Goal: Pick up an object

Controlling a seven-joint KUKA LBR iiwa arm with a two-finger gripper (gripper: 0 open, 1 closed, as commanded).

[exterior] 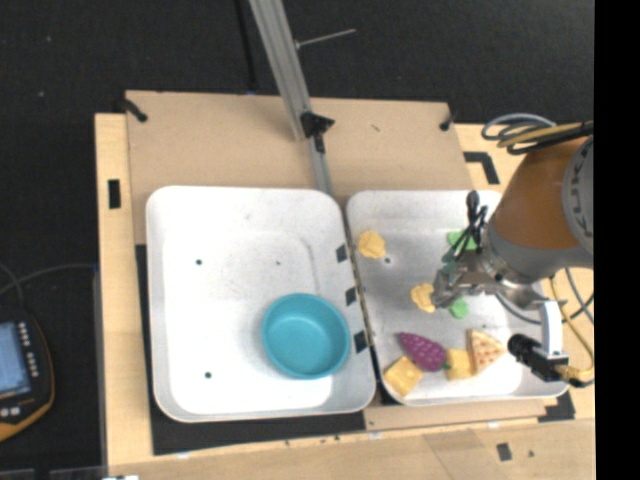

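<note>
My tool (447, 290) is hanging low in the right bin (400, 218), just beside a yellow piece (423, 296) and a green piece (459, 308); I cannot tell its state. The brown counter (250, 138) is carrying both bins against a dark floor (100, 38), and a blue bowl (304, 334) is sitting in the left bin (220, 238).

A tan bench (250, 128) carries two shallow white bins side by side. The right bin (400, 218) sits under the gripper (447, 286); the left bin (200, 228) lies well off to its left.
</note>
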